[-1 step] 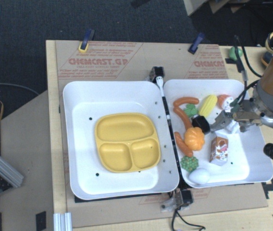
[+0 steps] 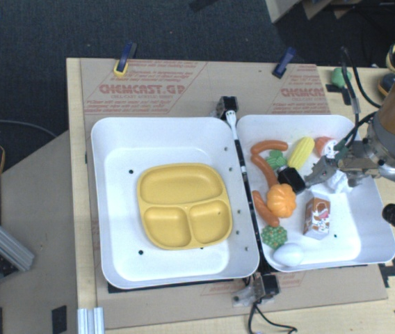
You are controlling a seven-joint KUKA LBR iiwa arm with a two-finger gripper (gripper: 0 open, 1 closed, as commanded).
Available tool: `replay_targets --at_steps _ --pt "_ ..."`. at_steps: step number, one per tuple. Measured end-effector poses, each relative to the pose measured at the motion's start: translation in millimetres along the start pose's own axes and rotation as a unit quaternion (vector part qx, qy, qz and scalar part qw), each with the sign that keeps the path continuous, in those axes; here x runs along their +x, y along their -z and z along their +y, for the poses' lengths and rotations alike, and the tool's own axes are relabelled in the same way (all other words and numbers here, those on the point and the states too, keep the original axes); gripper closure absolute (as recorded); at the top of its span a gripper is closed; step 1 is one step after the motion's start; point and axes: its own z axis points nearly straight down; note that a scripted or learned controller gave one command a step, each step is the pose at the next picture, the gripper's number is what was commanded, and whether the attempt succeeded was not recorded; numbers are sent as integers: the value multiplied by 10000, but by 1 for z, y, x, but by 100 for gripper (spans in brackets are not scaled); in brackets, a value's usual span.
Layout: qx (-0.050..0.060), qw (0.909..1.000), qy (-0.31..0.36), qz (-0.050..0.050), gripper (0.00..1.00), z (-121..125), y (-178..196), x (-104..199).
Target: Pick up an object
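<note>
Now the arm point(image 2: 392, 127) reaches in over the right edge of the right bin point(image 2: 364, 245), its grey wrist held low and pointing leftward across the bin. The gripper point(image 2: 323, 169) sits over the bin's middle, fingers spread apart with nothing between them; one fingertip lies just beside a small black piece point(image 2: 290, 179).

Red print reading "CHEMCAST GP" runs across the brown board point(image 2: 149, 85) behind the left bin point(image 2: 107, 186), and part of the same print shows again behind the right bin. The small carton point(image 2: 317, 218) carries a printed picture, too small to read.

Two white bins stand side by side, touching along their inner edges. One yellow tray point(image 2: 183, 204) with three compartments lies in the left bin's centre. The right bin holds the toy food: two orange sausages, one near the back edge point(image 2: 269, 146) and one slanting along the left side point(image 2: 263, 169); one corn cob point(image 2: 300, 152); one pumpkin point(image 2: 281, 200); one carrot point(image 2: 264, 209) beside it; two green pieces, one near the back point(image 2: 276, 160) and one at the front left point(image 2: 275, 236); one white egg point(image 2: 288, 255) at the front edge. Two blue clamps point(image 2: 124, 58) point(image 2: 284, 62) grip the board's back edge.
</note>
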Motion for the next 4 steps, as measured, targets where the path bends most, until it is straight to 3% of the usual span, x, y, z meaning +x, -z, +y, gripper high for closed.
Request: replay_targets --at_steps 2,3,4 --pt "28 10000 -2 7 0 -1 -125 0" --pt "-72 10000 -20 -37 0 3 -140 -4" --pt "-146 9998 -37 -91 100 6 -128 -8"
